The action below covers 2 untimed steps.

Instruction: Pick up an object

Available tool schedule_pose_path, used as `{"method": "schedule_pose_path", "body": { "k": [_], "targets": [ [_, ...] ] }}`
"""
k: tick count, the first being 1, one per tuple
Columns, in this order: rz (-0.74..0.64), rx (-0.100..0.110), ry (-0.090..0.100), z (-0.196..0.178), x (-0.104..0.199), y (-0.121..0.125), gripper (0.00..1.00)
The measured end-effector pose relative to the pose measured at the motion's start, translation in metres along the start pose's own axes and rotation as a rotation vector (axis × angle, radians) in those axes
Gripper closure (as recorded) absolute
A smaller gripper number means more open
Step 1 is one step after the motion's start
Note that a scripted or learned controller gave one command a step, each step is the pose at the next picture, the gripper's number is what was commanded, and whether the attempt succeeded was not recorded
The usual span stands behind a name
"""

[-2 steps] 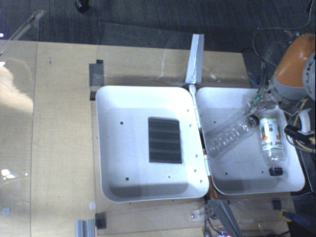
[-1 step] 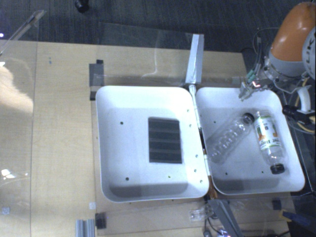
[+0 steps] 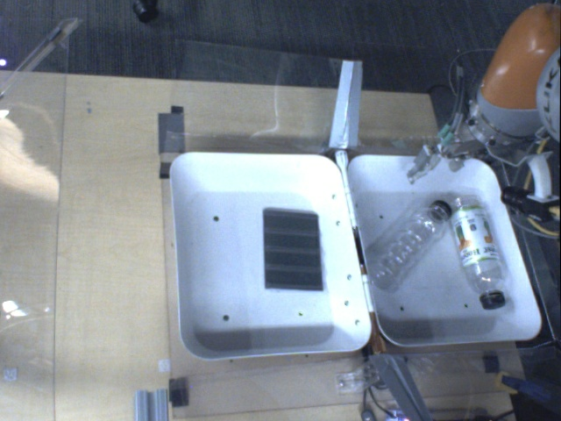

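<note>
The arm (image 3: 526, 60) stands over the far right corner of the tabletop (image 3: 105, 235), with its orange band above the wrist. The gripper (image 3: 431, 158) hangs at the far rim of the right bin (image 3: 517, 323), just above that bin's far wall. Whether the jaws are apart or together cannot be told here; the metal parts are small and blurred against the white wall. Nothing is seen between them.

Candidate objects lie in the right bin. A clear plastic bottle (image 3: 405, 246) lies on its side, slanting from the bin's centre toward its near left corner. A labelled bottle (image 3: 474, 244) with a dark cap lies beside it, toward the right wall, its length running from far to near. Their far ends lie close together; contact cannot be confirmed. The left bin (image 3: 188, 235) holds a flat dark ribbed rectangle (image 3: 293, 249) at its centre.

Step in hand, as judged: approach, before any grasp. No object is lifted.

Next move calls for:
- travel from the far rim inward over one bottle;
- alignment of the jaws across the bottle's width, not its length;
- descent clear of the neighbouring bottle, since a round body may roll when touched.
</note>
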<state>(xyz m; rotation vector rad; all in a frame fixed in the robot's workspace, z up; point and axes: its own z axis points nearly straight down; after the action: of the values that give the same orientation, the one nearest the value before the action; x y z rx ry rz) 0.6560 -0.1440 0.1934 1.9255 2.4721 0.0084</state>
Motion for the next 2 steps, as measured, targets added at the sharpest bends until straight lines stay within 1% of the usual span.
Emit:
{"method": "schedule_pose_path", "body": {
  "k": [1, 2],
  "targets": [
    [-0.013, 0.0, -0.001, 0.105, -0.047, -0.062, 0.0],
    [-0.016, -0.009, 0.001, 0.092, -0.045, -0.058, 1.0]
  ]
}}
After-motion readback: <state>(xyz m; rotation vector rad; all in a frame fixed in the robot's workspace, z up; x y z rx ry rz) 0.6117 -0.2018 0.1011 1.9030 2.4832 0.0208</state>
